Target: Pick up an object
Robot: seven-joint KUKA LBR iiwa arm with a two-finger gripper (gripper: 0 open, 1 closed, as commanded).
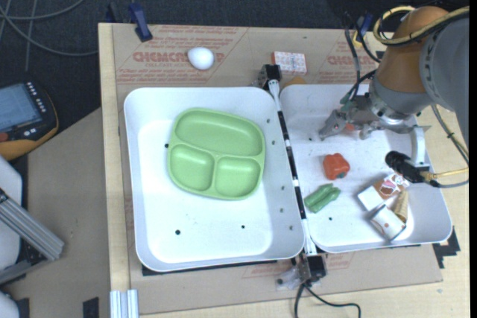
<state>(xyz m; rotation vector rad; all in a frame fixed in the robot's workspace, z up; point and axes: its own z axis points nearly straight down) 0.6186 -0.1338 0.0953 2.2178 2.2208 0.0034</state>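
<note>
The right bin [309, 106] holds a red pepper-like toy [335, 165], a green pod [322, 198], and a cluster of small white and brown packets [386, 203] near its front right corner. My gripper [346, 132] hangs over the back of this bin, above and slightly right of the red toy. Its fingers are spread open with nothing between them. The grey arm with its orange band [406, 56] comes in from the right.
A green divided plate [216, 153] lies in the left bin [149, 234]. Behind the bins on the cardboard sit a white egg-shaped object [200, 57] and a small patterned box [290, 62]. Cables run along the right bin's right side.
</note>
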